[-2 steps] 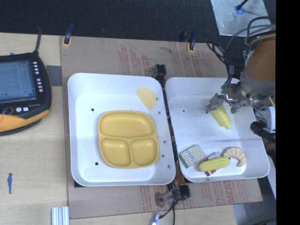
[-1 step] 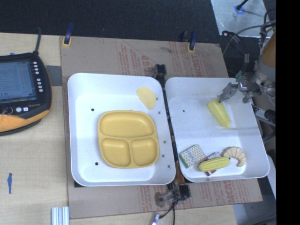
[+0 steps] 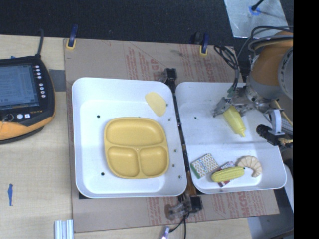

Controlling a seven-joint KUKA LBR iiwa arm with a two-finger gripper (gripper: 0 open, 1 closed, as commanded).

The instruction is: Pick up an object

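- Brown cardboard (image 3: 149,63) covers the pale wooden bench (image 3: 30,183), held at its far edge by two clamps, and two white bins sit side by side on it.
- At the claw (image 3: 234,105), in the far part of the right bin (image 3: 199,98), two metal fingers spread wide apart, one reaching left and one right.
- Between those spread fingers lies a yellow lemon-shaped toy (image 3: 235,120), its near end pointing away toward the bin's middle; its top end sits right at the fingers, but I cannot tell whether they grip it or merely touch it.
- Behind the claw rises the grey arm with its orange band (image 3: 271,59), with black cables looping beside it.
- Three more things lie along the near side of the right bin: one corn cob (image 3: 228,174), one croissant (image 3: 249,165) just right of it, and one small patterned packet (image 3: 204,164) just left of it. Something small and dark peeks out under the corn; too hidden to name.
- One yellow divided plate (image 3: 135,147) with three compartments rests in the middle of the left bin (image 3: 84,133), and one pale yellow slice (image 3: 156,103) lies near that bin's far right corner.
- One handheld control tablet (image 3: 22,96) rests on the bench, well apart to the left.
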